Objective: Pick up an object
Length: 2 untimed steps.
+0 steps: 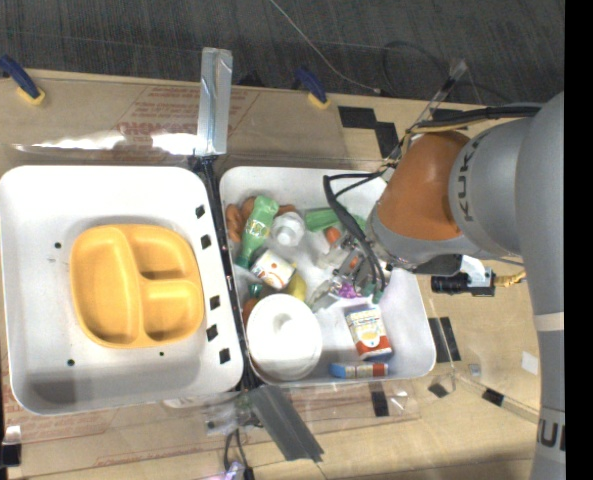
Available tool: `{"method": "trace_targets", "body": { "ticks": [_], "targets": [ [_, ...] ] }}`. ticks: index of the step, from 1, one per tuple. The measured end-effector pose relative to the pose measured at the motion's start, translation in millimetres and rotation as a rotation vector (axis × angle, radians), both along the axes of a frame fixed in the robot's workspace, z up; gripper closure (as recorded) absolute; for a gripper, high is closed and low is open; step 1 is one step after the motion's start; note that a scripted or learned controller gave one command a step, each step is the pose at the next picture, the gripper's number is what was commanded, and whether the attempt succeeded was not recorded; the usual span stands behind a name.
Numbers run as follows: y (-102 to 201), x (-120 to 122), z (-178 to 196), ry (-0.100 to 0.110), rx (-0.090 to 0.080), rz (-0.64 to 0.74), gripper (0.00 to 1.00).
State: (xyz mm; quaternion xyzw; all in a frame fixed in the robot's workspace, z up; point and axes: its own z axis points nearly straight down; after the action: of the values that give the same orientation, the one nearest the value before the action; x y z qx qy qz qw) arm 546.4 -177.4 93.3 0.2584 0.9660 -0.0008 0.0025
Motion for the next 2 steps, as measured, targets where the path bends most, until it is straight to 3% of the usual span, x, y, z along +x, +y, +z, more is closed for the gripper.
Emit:
{"method": "trace_targets", "body": {
  "ticks": [1, 2],
  "targets": [
    [-18, 52, 0, 0.002, 0.001, 0.126, 0.00],
    [-16, 54, 12, 0.000, 0.000, 0.135, 1.00]
  ]
}}
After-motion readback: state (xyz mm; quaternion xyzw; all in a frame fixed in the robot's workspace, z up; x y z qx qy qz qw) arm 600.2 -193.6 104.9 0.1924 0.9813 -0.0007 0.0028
